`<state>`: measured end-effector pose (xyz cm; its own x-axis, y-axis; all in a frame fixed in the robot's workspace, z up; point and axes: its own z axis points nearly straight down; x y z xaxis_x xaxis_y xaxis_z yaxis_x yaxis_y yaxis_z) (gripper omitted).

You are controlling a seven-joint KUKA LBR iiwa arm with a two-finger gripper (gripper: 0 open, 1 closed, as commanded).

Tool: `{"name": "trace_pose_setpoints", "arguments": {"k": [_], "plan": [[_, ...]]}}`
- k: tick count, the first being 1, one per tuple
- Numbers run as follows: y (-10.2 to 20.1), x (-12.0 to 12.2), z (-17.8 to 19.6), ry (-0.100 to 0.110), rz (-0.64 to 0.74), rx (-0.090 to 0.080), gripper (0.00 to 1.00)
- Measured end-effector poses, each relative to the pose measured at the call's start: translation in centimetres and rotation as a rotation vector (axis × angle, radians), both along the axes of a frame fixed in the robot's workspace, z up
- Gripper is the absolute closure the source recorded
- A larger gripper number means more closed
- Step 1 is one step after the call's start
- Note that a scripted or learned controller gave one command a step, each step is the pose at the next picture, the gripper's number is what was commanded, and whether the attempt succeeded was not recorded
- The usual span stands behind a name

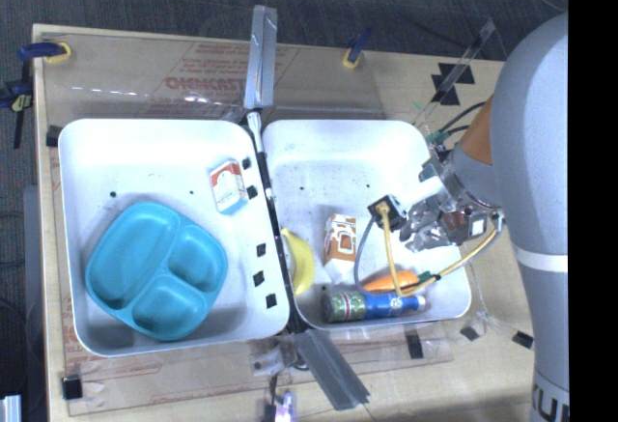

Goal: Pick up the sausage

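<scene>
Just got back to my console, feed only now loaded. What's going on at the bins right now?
The arm reaches in from the right over the right bin, and its gripper hangs above that bin's right side. Below it, by the near wall, lie an orange sausage-like piece and a green and blue bottle on its side, with a small carton and a yellow item to the left. The left bin holds a blue divided plate and a small red and white packet. Nothing looks lifted yet.

A single fixed camera looks down at a slant from above the desk (145,58), far enough off to take in both white bins: the left bin (72,179) and the right bin (338,135). The arm (541,150) enters from the frame's right.
</scene>
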<state>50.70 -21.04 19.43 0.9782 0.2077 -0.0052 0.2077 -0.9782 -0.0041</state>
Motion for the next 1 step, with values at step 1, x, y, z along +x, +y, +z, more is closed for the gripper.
{"name": "trace_pose_setpoints", "arguments": {"k": [1], "plan": [[0.02,-3.05,0.13,0.001,0.221,0.003,1.00]]}}
